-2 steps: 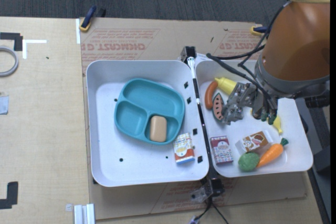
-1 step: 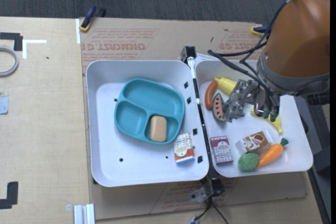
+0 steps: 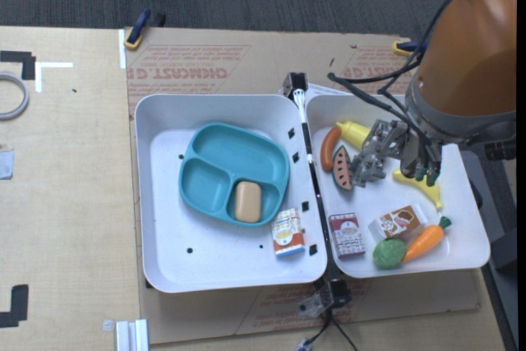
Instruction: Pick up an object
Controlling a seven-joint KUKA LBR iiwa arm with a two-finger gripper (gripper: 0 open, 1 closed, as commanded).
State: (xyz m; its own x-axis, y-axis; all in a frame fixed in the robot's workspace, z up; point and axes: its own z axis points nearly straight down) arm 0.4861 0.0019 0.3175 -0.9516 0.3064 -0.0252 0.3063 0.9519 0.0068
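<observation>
I'm on the approach step, nothing lifted yet. The pincer (image 3: 374, 160) sits low in the right bin (image 3: 468, 247), and I use that bin as my landmark. Nearest candidates are the watermelon slice (image 3: 343, 168), just beside the pincer toward the bin's left wall, and the hot dog (image 3: 329, 148) right next to it. The yellow bottle (image 3: 352, 131) lies near the bin's back, the banana (image 3: 421, 185) runs under the wrist toward the right side. I can't tell whether the pincer is released or clenched; the finger parts are a grey blur from here and nothing is clearly between them.

To do it well, I judge the slice to be the best target: it's closest. It lies flat and thin, though, so I'd come straight down, straddle its short width, and close only once low enough to catch its edges. The risk is nudging the hot dog or pinching both, since they're almost touching. The carrot (image 3: 425, 241), green ball (image 3: 389, 253), brown carton (image 3: 400, 222) and red box (image 3: 346, 236) along the front of the bin are better spaced, so they'd be my fallback.

Pose: the arm (image 3: 472, 53) comes in over the bin's right rear corner, the orange band bulging above it, wrist pointing down and left into the bin, cables looping across the back rim. In the left bin (image 3: 156, 201) sit a teal tray (image 3: 205, 177) with a bread piece (image 3: 246, 201) and a small carton (image 3: 288, 233), all well apart from the pincer.
</observation>
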